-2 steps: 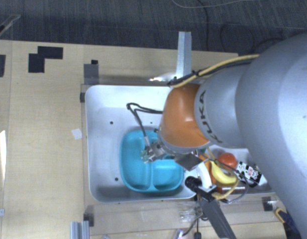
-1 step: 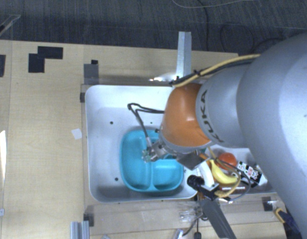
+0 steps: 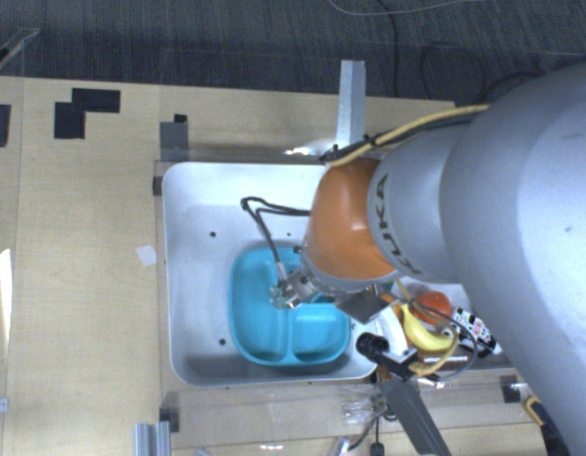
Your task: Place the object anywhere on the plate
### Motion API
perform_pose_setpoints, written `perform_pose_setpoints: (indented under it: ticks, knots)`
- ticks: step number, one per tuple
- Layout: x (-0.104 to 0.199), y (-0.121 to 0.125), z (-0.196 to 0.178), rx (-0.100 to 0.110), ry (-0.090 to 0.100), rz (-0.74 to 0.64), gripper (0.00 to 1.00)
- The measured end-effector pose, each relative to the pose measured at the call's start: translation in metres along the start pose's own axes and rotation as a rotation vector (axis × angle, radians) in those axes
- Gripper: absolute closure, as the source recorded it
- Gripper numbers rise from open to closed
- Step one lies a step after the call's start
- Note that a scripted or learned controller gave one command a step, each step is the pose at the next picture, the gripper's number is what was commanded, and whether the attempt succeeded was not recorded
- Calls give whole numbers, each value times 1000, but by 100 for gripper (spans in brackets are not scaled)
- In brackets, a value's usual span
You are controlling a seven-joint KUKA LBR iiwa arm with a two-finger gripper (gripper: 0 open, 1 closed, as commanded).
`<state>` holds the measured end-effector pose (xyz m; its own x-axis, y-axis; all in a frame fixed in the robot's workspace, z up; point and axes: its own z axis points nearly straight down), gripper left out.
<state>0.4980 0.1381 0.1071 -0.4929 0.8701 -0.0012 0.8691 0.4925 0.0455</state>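
Observation:
A blue plate (image 3: pixel 274 321) with two compartments lies in the left white bin (image 3: pixel 198 255), toward its front right. My gripper (image 3: pixel 291 293) hangs over the plate's right half, largely covered by the orange band (image 3: pixel 345 221) and grey wrist above it. I cannot make out any object in it. A yellow banana-like object (image 3: pixel 427 336) and a red object (image 3: pixel 433 304) lie in the right bin, just right of the wrist, partly hidden by the arm.
The grey arm (image 3: pixel 520 226) covers most of the right bin. A black cable (image 3: pixel 259 212) loops from the wrist over the left bin's middle. Metal posts (image 3: pixel 351 103) stand behind the bins. A black bracket (image 3: pixel 406 407) sits at the front edge.

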Motion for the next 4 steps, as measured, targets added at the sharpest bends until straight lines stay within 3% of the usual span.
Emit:
perform_pose_setpoints:
  ticks: [1, 2, 3, 4]
  knots:
    - [4, 2, 0, -3, 2, 236, 100]
    - [5, 6, -1, -13, 19, 746, 100]
    - [-4, 29, 2, 7, 0, 604, 100]
    - [3, 12, 1, -29, -13, 441, 100]
